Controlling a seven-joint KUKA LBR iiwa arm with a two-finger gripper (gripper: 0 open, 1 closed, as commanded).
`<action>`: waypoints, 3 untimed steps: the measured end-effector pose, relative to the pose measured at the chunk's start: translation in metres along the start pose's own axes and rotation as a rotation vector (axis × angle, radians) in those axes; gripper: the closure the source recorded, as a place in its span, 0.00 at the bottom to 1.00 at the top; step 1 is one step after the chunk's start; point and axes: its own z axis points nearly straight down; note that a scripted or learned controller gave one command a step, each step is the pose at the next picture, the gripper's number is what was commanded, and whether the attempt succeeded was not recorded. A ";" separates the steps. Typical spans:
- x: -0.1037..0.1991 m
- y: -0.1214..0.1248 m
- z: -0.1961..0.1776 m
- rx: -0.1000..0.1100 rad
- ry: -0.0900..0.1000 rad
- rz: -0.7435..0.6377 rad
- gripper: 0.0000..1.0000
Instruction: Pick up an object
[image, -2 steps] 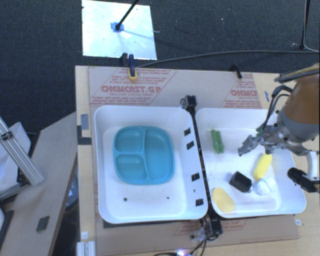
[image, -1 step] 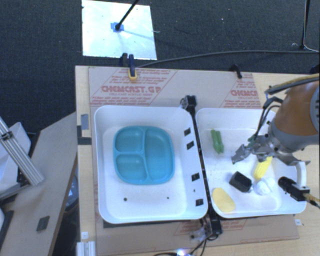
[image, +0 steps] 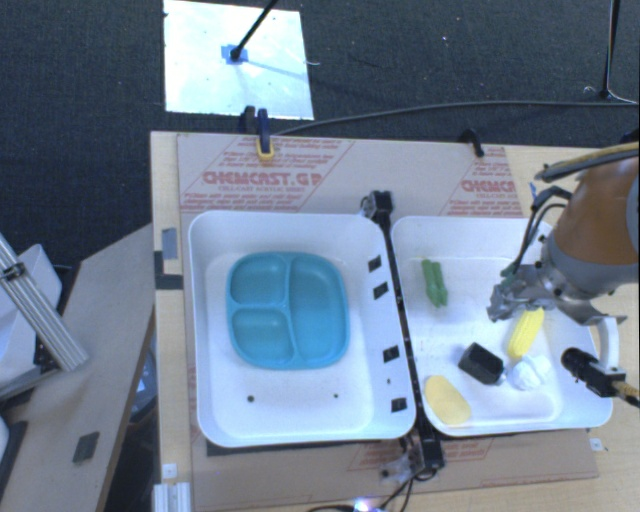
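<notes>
A robotics lab: clamped bench (image: 300, 170), two white bins (image: 215, 300), aluminium framing (image: 40, 310)

The arm (image: 600, 215) is cut off by the right edge of the view. Its gripper (image: 512, 298) covers the upper end of the yellow corn cob (image: 524, 335) in the right bin (image: 470, 232); finger position cannot be determined. The white object (image: 528, 373) beside the cob is too small to identify.

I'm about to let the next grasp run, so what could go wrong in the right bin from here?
1. The gripper hangs by the yellow corn, which touches the white object and sits near the black block; a grab may knock or catch a neighbour.
2. These sit near the right bin front wall, so a nudge could wedge them.
</notes>
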 end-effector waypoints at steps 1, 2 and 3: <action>0.007 0.007 -0.060 -0.005 0.000 -0.004 1.00; 0.007 0.008 -0.046 0.002 0.001 -0.002 1.00; 0.070 0.011 -0.044 0.002 0.003 -0.010 1.00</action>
